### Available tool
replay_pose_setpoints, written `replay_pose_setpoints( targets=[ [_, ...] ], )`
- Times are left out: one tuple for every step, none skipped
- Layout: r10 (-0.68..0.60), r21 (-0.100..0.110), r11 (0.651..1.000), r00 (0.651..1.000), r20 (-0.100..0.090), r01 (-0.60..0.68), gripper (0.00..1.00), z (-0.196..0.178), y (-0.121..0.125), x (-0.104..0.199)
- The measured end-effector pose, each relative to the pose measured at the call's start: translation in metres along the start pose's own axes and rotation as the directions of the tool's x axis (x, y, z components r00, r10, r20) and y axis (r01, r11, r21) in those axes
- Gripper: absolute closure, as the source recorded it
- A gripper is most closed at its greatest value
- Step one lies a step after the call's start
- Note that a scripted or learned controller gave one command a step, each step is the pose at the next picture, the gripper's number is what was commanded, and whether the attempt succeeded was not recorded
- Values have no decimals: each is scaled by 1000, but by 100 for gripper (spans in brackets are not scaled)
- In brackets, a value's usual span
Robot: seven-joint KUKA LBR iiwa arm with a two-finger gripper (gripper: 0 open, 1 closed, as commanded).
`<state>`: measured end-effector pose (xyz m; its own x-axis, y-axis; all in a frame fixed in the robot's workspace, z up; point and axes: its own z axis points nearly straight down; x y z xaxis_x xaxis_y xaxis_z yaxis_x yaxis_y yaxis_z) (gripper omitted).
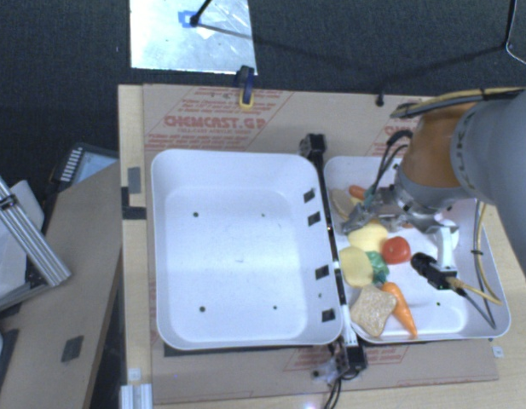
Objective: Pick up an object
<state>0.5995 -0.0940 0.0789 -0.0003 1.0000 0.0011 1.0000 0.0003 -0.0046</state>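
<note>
Reaching Into the Right Bin

While hovering low in the right bin [476,313], gripper [358,220] just beside yellow fruit [369,237] and tomato [396,249]. Cannot tell its state. Approach step, apparently; next needs centring over one piece, then closing.

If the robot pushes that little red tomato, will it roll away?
Probably a little. The red tomato looks round and smooth, so it may roll or slip. But the yellow piece and green bit crowd against it, so it likely won't go far inside the right bin.
</note>
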Motion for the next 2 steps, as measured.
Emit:
replay_pose_setpoints(
  targets=[
    [0,-1,1000,1000,0,0,0,-5,-34,11],
    [0,-12,1000,1000,1,1,100,-20,-29,11]
  ],
)
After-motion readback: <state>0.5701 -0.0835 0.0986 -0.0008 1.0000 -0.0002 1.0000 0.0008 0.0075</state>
